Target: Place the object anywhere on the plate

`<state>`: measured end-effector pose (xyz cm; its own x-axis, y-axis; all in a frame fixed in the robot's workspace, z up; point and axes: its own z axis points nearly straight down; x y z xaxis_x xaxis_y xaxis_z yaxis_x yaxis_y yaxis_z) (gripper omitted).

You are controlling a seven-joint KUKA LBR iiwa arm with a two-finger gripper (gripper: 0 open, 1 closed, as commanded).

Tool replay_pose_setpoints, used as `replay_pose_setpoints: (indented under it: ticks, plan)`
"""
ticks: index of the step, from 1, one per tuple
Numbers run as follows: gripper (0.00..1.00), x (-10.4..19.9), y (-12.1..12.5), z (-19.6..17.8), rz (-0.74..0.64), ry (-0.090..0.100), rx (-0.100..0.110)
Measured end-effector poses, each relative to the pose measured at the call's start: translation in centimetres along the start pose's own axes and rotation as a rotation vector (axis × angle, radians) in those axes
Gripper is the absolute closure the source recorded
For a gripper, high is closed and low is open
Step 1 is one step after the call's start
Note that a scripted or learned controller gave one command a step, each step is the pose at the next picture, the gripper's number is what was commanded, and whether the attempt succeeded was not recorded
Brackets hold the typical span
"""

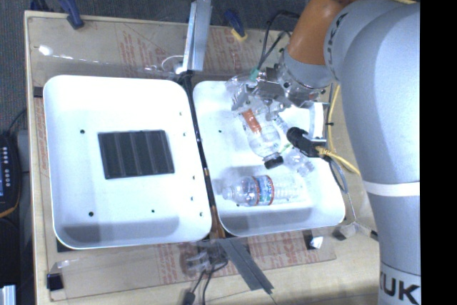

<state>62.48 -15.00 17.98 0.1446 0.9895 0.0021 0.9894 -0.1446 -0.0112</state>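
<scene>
Our gripper [265, 98] hangs over the orange-labelled clear bottle [258, 131], presumably to lift it; we cannot tell whether it grips. The dark ridged plate [136, 153] waits well apart, in the left bin [71, 118].

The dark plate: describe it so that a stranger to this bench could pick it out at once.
Start from the two white bins side by side and take the left bin, the one away from the arm. On its floor, near the middle, lies the dark plate, a flat ribbed rectangle. It is the one dark, opaque thing in the bins; the clear plastic bottles lie in the right bin.
</scene>
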Motion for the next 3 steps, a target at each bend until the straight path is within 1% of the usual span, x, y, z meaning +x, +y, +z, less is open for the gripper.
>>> replay_pose_setpoints:
  ticks: [1,2,3]
  plan:
    - [1.00,4.7,0.3,-0.9,-0.348,-0.001,0.000]
    - [1.00,9.5,-3.4,-1.0,-0.433,-0.004,-0.005]
    - [1.00,14.2,-9.4,-5.3,-0.531,-0.004,-0.006]
